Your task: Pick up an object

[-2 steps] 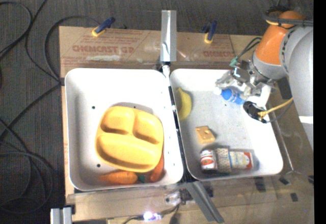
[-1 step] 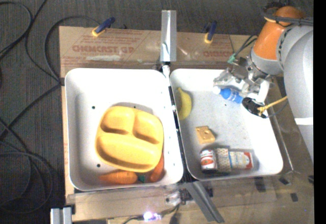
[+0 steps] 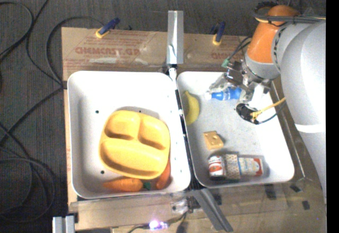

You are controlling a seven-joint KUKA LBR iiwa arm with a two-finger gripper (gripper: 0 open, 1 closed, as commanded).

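One gripper (image 3: 237,84), jaw state not discernible, low in right bin (image 3: 280,136) far corner, touching blue-capped bottle (image 3: 223,93); banana (image 3: 190,107) at left wall; cracker (image 3: 213,140) mid-floor; carton (image 3: 235,166) near front; yellow divided tray (image 3: 135,144), carrot (image 3: 124,185) in left bin (image 3: 79,121)

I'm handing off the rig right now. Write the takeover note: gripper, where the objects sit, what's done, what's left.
Gripper: low over the far end of the right bin, beside a small blue-and-white bottle; finger state unreadable.
Right bin: banana by the left wall, cracker-like tan square mid-bin, red-capped container at the near edge.
Left bin: yellow divided tray lying over carrots.
Done: no object seen lifted.
Left: grasp and lift one.
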